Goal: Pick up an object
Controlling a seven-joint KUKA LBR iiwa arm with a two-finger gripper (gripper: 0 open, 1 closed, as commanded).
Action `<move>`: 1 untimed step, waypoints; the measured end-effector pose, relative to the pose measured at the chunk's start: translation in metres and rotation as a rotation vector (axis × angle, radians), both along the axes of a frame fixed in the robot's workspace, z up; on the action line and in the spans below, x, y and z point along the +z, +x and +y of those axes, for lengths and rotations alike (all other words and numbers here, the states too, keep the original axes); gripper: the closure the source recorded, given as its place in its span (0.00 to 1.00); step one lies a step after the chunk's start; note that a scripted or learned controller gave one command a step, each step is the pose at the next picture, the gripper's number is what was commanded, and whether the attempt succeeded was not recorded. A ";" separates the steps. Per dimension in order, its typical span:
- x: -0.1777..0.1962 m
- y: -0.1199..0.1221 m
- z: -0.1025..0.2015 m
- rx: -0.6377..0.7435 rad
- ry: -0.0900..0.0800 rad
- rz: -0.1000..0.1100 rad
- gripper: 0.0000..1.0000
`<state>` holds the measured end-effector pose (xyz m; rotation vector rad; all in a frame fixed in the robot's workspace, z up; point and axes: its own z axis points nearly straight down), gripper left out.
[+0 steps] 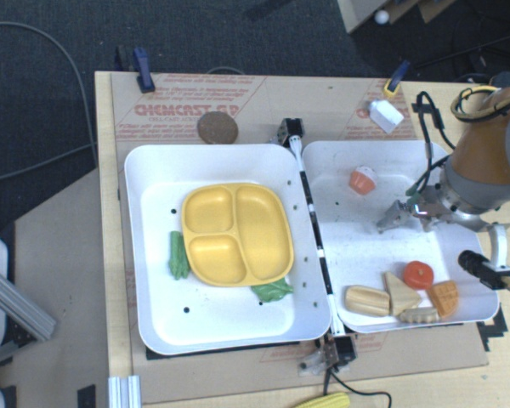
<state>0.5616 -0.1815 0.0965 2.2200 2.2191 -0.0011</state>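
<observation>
My gripper [405, 218] hangs low over the middle of the right bin [340, 168], open, with nothing between its fingers. A small orange and white object [363, 179] lies up and to the left of it, apart from it. Along the bin's front edge sit a red tomato [418, 274], a tan bread roll [367, 300], a tan wedge [399, 291], an orange piece [445, 297] and a pale ridged piece [418, 315]. All of these lie below the gripper and do not touch it.
The left bin [149, 194] holds a yellow divided plate [238, 232], with a green pod [179, 256] at its left and a green leaf [274, 291] at its front. A black divider [310, 228] runs between the bins. A brown disc [218, 128] and a white block [386, 115] rest on the bench behind.
</observation>
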 end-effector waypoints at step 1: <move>0.077 0.061 0.048 0.002 0.003 -0.001 0.00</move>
